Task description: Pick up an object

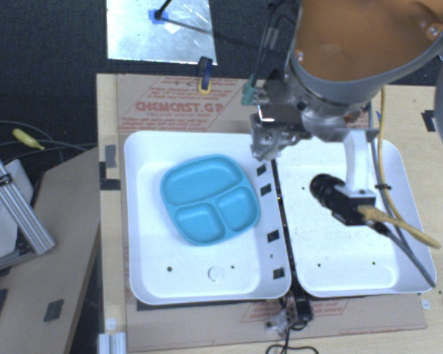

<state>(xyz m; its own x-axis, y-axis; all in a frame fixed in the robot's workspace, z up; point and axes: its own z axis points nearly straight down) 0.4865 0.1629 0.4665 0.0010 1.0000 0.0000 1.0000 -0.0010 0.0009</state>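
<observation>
The grey arm (369, 35), its orange band showing, fills the 1 o'clock part of the view and reaches down toward the middle. Under everything lies a cardboard sheet (177, 102) with red print, and on it sit the two white bins side by side: the left bin (144, 271) at 8 o'clock and the right bin (354, 271) at 4 o'clock. A shiny foil sheet (133, 21) lies beyond the cardboard at 11 o'clock.

The blue divided plate (207, 198) lies flat near the middle of the left bin, turned slightly askew. It has one long compartment on its 12 o'clock side and two smaller ones on its 6 o'clock side.

The gripper (264, 147) hangs over the 12 o'clock end of the seam between the bins, at 2 o'clock from the plate, near its rim. Whether it is spread or closed cannot be told from here, and nothing is seen in its grasp.

A small yellow and blue clamp (204, 76) stands on the cardboard's 12 o'clock edge.
</observation>
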